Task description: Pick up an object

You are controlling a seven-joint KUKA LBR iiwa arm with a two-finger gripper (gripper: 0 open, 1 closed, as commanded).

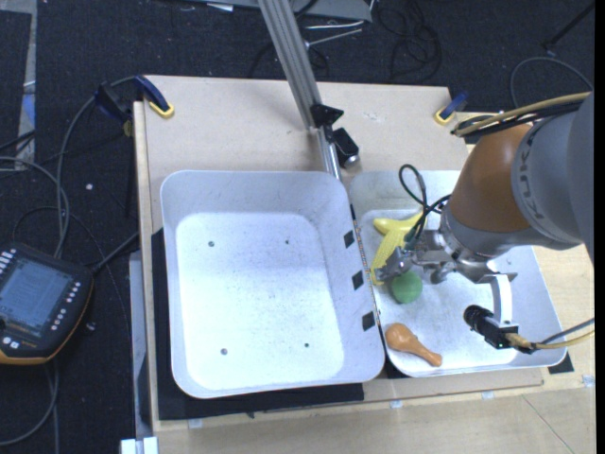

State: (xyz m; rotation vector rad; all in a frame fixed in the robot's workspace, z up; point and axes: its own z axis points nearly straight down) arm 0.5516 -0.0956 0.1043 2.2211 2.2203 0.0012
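Note:
Three small objects lie in the right bin (531,296): a yellow banana-shaped piece (388,238) near its left wall, a green ball (406,289) just below it, and an orange gourd-shaped piece (412,342) near the front edge. My gripper (419,256) hangs low over the right bin, at the right edge of the yellow piece and directly above the green ball. The wrist and its cables hide the gripper's tips, and I cannot see anything held in it.
The left bin (255,291) lies beside the right one, with its slanted wall between them. A metal pole (301,74) slants down from the top to the bins' back edge. Clamps (151,97) grip the bench's far corners. A black cable loops over the right bin.

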